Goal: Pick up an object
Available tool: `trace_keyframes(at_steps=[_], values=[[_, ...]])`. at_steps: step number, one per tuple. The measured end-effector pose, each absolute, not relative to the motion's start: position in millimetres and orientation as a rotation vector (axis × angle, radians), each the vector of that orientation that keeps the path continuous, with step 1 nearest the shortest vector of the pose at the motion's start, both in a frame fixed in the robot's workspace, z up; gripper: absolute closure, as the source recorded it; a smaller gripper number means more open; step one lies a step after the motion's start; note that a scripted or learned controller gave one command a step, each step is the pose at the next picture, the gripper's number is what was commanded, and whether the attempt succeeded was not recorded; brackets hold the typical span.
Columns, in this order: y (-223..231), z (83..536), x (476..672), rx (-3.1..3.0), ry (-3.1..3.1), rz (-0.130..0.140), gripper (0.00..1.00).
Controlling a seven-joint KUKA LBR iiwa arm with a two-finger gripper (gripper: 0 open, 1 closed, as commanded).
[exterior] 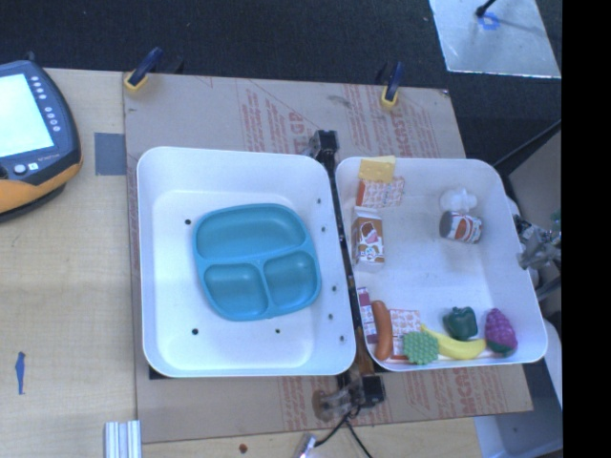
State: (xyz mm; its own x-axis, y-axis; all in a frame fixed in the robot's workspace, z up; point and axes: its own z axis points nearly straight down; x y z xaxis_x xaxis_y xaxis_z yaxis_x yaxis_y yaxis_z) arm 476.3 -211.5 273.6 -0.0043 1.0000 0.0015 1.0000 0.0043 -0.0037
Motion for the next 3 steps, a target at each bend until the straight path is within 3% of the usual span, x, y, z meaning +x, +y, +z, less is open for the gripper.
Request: trace_keyframes(at_steps=[3], values=[[-211.4, 273.4, 476.3, -2.213, -2.225, 0.003, 1.0]])
